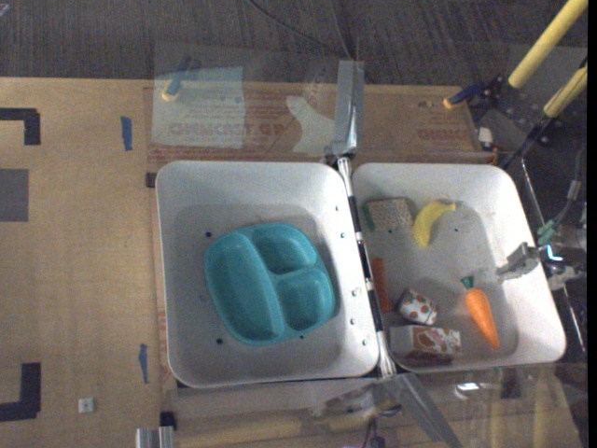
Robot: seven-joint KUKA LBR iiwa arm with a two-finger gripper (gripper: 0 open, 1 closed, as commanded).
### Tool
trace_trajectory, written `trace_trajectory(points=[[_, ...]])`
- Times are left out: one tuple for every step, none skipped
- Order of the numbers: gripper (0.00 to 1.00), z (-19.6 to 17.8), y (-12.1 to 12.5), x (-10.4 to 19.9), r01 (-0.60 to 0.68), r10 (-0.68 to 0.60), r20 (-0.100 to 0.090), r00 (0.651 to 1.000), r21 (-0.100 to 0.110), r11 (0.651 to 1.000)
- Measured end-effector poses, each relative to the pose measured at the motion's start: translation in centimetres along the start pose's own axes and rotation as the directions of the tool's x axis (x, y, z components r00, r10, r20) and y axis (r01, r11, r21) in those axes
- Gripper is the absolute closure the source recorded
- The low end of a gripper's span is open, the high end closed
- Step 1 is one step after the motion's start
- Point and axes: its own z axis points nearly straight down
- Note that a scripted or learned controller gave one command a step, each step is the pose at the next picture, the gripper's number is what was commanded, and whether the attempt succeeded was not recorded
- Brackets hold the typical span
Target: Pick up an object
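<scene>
Gripper (519, 261) at right bin (527, 215) rim — tan bench (75, 278)

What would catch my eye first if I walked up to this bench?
Probably the teal divided plate, lying alone in the left white bin. Next, the bright toy food in the right white bin: a yellow banana near the back and an orange carrot toward the front right. The pincer sits at that bin's right edge.
</scene>
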Motion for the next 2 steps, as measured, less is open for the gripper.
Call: trace_trajectory(points=[[0.00, 10.9, -0.1, 0.7, -0.034, 0.034, -0.004, 0.999, -0.001, 0.999], [0.00, -0.2, 6.3, 4.4, 0.265, -0.265, 0.002, 0.964, -0.003, 0.964]])
